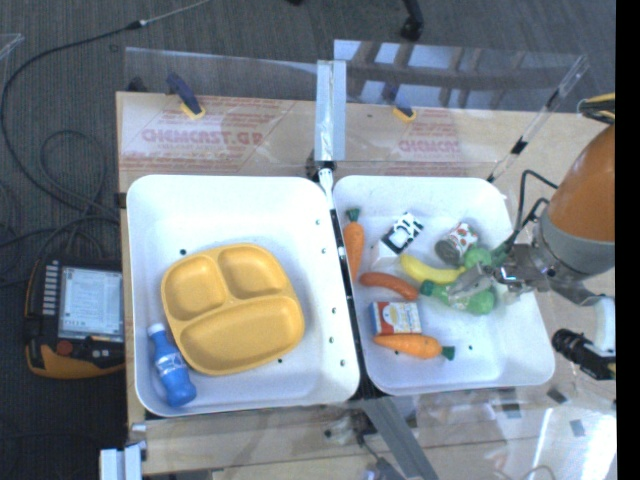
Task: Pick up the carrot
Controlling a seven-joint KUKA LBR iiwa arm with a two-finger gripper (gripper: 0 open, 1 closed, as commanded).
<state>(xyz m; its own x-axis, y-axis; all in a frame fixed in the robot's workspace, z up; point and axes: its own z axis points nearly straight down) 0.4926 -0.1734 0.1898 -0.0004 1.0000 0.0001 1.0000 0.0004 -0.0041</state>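
Carrots are what you want to watch: one carrot (408,345) lies flat near the front of the right bin (520,363), just below a small orange carton (397,318), and a second carrot (353,248) lies along that bin's left wall. Your end effector (488,280) sits low at the bin's right side among green toys (478,298), beside a banana (430,269); you cannot tell how it is set. Over in the left bin (150,208) you have a yellow divided plate (233,306) and a blue bottle (170,366)
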